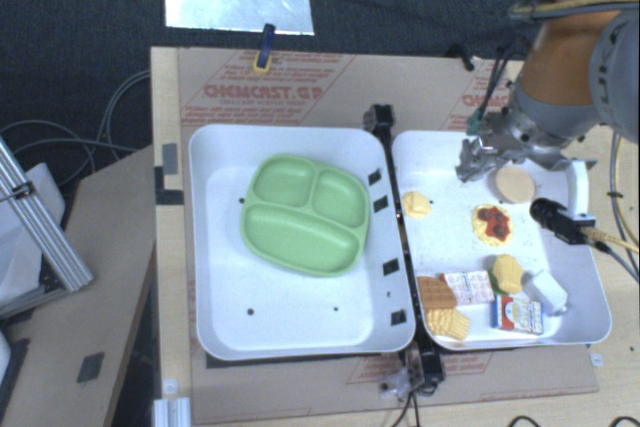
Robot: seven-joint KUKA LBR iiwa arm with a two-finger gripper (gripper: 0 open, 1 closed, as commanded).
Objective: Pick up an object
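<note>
My gripper (474, 162) hangs over the back of the right bin (440, 245), just left of a round tan cookie (516, 184). Below it lies a yellow and red pizza-like piece (492, 224). A small yellow piece (415, 205) sits near the bin's left wall. Toward the front are a yellow lump (507, 272), a red and white packet (468, 287), two brown crackers (440, 307) and a small carton (517, 314). I see nothing held in the gripper.
The left bin (215, 315) holds a green divided plate (305, 214). A black divider with clips (392, 215) runs between the bins. The grey and orange arm (575, 45) comes in from the upper right.
</note>
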